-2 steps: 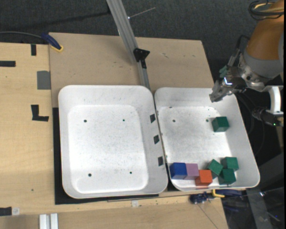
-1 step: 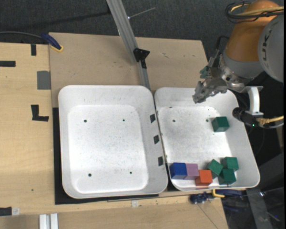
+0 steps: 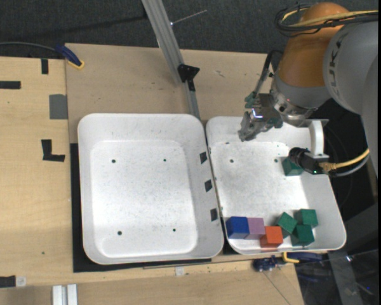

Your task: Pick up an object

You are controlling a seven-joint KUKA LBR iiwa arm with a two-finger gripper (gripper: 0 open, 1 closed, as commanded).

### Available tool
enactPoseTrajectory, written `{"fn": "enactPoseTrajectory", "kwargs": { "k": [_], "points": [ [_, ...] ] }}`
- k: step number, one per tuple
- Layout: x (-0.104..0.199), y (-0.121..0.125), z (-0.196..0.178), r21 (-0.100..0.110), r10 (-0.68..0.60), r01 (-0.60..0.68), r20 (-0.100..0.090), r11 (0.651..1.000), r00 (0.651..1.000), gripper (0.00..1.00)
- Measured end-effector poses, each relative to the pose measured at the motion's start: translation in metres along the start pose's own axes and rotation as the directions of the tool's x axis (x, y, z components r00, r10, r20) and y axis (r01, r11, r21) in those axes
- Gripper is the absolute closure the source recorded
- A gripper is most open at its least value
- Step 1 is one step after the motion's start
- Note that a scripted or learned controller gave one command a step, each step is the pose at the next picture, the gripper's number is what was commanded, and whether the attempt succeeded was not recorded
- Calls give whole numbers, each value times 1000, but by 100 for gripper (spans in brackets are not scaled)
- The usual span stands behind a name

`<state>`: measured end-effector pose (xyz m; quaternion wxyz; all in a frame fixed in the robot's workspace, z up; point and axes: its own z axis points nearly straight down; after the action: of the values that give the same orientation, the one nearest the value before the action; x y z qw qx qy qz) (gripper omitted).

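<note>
Grey gripper (image 3: 249,127) hangs over the right bin's (image 3: 254,170) far edge, grip state unclear; blocks (image 3: 270,229) sit well apart, so descending here grabs nothing

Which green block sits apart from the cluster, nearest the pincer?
The lone green block at the right bin's right wall, beside the black fitting; the others crowd the near corner.

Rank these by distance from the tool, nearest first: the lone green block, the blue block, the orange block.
From the tool:
1. Lone green block, by the right bin's right wall.
2. Blue block, at the bin's near edge, left end of the cluster.
3. Orange block, just right of the purple one.
</note>
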<state>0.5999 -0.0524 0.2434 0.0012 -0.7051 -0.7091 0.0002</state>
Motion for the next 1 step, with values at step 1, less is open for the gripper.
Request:
{"fn": "enactPoseTrajectory", "kwargs": {
  "k": [1],
  "points": [
    [62, -5, 1, 0, -3, 3, -1, 1000, 1000, 100]
  ]
}}
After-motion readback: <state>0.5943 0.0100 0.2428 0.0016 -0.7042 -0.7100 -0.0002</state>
